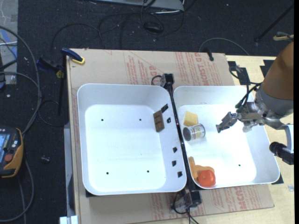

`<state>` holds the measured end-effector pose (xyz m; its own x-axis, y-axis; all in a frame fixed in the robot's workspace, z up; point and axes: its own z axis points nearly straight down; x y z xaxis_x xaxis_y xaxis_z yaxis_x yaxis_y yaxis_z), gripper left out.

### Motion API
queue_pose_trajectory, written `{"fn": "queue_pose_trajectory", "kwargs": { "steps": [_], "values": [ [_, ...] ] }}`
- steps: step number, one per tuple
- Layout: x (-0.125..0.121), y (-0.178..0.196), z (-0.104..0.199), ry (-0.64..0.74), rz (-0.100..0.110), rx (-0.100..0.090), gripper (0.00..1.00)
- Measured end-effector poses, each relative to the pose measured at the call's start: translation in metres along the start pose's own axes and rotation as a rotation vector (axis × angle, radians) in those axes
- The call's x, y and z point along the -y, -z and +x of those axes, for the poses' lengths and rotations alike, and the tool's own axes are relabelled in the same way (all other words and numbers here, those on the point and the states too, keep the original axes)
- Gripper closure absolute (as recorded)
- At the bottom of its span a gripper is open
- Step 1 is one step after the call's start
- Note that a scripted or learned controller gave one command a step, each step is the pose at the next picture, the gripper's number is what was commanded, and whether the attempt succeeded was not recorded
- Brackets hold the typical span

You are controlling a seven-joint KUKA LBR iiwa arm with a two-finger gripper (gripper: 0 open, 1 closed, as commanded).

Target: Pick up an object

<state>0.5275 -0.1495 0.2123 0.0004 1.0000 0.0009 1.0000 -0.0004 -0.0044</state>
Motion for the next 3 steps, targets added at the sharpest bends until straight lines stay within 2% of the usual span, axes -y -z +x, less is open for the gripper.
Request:
{"fn": "queue_pose_trajectory", "kwargs": {
  "steps": [1, 2, 3],
  "values": [
    [-0.001, 0.002, 0.000, 0.001, -0.004, 0.001, 0.00],
    [0.002, -0.042, -0.004, 0.000, 0.000, 0.000, 0.00],
    [-0.005, -0.101, -0.001, 0.001, 0.001, 0.000, 0.00]
  ]
}}
